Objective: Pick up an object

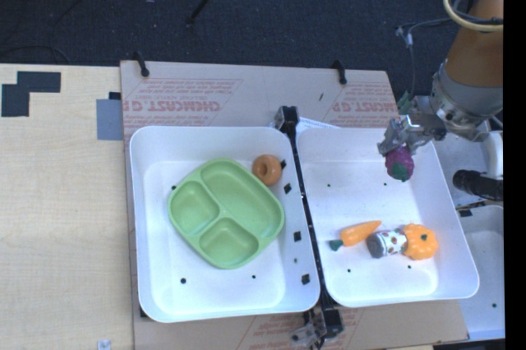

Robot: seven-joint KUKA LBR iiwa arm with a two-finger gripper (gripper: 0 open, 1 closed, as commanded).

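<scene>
Left bin (156, 176) holds a green tray (226, 213) and a donut (266, 168). Right of them, the pincer (398, 145) grips a purple fruit (400, 165).

Fixed overhead slant on both bins (156, 176)

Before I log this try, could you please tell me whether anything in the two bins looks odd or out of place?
One thing: a small can lies on its side in the right white bin, wedged between a toy carrot and an orange toy pumpkin. A purple object hangs below the gripper.
</scene>
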